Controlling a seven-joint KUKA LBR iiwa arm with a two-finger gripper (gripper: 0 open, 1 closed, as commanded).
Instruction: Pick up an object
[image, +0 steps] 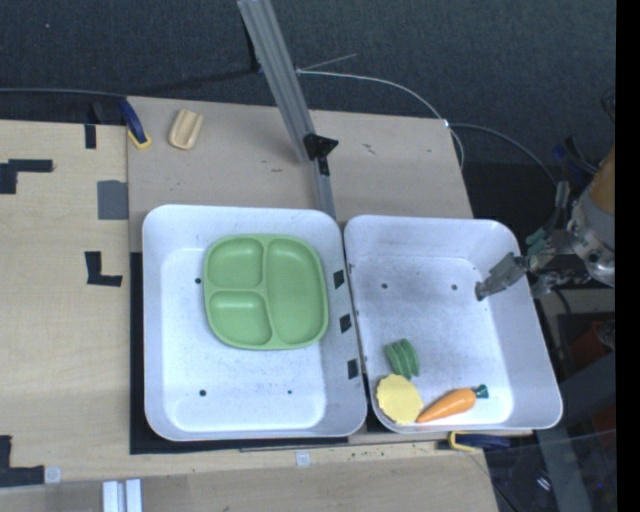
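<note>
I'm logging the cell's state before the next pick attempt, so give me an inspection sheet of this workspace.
Surface: wooden bench with black tape marks, bearing the left bin and right bin side by side.
Job's things: in the right bin's near corner, a green piece, a yellow piece and a toy carrot; in the left bin, a green divided plate.
Clutter: small tan object on the bench beyond the bins.
Grippers: gripper over the right bin's far right side, apart from the toys.
Cables: thin wires cross the bench's far edge.
Surroundings: grey slanted pole; dark floor.
</note>
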